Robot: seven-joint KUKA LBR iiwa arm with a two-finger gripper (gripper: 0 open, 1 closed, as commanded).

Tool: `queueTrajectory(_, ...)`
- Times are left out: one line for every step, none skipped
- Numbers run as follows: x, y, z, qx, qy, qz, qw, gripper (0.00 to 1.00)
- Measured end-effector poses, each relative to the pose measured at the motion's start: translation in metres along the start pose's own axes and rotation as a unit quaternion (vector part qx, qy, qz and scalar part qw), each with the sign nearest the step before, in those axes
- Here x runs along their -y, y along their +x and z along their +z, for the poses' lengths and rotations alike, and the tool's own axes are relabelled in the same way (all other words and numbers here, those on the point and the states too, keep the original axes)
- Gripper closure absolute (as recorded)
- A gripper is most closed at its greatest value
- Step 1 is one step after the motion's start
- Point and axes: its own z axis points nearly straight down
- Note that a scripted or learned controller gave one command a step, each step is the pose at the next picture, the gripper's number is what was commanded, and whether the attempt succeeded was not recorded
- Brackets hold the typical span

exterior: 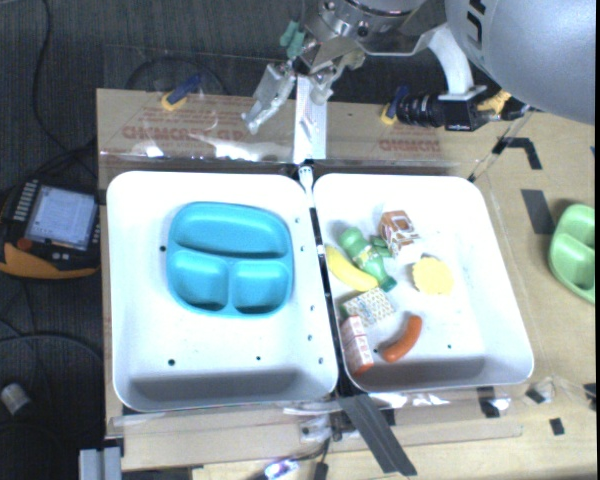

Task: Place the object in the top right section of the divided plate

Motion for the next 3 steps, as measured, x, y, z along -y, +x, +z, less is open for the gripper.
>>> queueTrajectory(-0.054, 0.018, 0.044, -0.003, -0.003, -0.184, 0.9830, 0.00)
queueTrajectory(-0.071, 0.060, 0.020, -0.002, -0.003, -0.200, 0.9798, 0.00)
queueTrajectory(-0.071, 0.060, 0.020, -0.002, -0.002, -0.200, 0.9798, 0.00)
